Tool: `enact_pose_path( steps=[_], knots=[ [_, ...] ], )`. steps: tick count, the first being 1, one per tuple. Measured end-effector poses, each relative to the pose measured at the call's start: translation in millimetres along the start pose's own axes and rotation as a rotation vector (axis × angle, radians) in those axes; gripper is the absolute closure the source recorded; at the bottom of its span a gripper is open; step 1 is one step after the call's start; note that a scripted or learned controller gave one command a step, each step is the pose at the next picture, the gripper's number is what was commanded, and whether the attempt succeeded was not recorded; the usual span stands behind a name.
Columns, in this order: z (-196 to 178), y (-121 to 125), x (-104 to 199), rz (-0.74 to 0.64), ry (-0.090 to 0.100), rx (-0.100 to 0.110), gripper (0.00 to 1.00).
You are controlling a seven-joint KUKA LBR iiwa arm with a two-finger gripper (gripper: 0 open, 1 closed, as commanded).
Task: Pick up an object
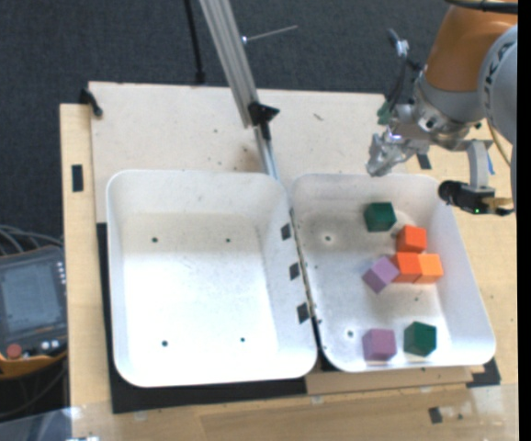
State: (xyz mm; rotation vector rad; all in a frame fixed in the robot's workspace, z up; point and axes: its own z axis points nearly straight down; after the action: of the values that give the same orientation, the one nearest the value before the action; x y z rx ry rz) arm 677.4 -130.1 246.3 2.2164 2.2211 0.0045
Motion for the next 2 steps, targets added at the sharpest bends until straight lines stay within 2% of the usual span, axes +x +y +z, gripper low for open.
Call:
enact_pose_path(
  steps=[2],
  knots=[
    [14.6, -51.2, 96.4, -0.004, 0.001, 0.006, 1.00]
  ],
)
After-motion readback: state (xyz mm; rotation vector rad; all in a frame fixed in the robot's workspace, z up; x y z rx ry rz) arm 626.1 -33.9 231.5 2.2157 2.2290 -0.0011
